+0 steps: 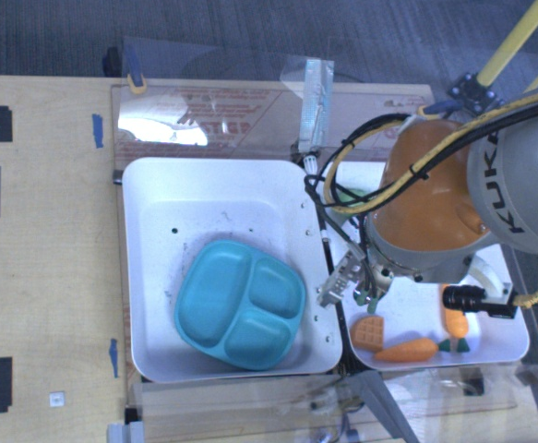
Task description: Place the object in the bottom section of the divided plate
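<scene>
Up top we've got the arm [435, 192] filling most of the right bin [518, 340]. Left bin [149, 201] has roomy bare floor around the blue divided plate [241, 305], left of the gripper [356, 284]. Carrot [407, 350] and waffle-like piece [368, 332] sit just below it by the bin's edge; can't tell the jaw state.

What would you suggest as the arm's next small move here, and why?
Probably lower the pincer onto the waffle-like piece just below it. The pincer hangs over the right bin with nothing visibly between its fingers, and the divided plate in the left bin awaits an object.
</scene>
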Controlling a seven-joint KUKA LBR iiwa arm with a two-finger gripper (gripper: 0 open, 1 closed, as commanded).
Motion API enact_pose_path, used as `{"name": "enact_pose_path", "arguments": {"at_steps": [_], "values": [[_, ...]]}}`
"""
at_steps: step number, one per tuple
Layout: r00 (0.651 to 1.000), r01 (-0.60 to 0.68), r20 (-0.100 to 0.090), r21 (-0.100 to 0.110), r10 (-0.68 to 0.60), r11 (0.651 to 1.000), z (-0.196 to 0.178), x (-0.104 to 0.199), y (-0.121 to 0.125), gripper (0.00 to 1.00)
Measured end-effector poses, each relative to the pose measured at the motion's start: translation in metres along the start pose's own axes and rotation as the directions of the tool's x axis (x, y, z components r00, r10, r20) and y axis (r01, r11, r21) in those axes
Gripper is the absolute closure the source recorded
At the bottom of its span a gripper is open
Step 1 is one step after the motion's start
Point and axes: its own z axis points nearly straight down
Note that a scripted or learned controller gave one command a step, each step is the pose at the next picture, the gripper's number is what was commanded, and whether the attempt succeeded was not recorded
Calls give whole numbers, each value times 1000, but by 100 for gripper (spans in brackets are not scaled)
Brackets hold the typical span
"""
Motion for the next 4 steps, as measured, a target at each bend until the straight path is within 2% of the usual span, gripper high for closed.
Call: {"name": "enact_pose_path", "arguments": {"at_steps": [1, 2, 3, 4], "values": [[995, 104, -7, 3, -104, 995, 34, 36, 46, 100], [984, -176, -8, 6, 176, 984, 59, 61, 79, 100], [992, 127, 0, -1, -127, 992, 0, 10, 14, 100], [994, 105, -5, 0, -105, 994, 28, 34, 102, 100]]}}
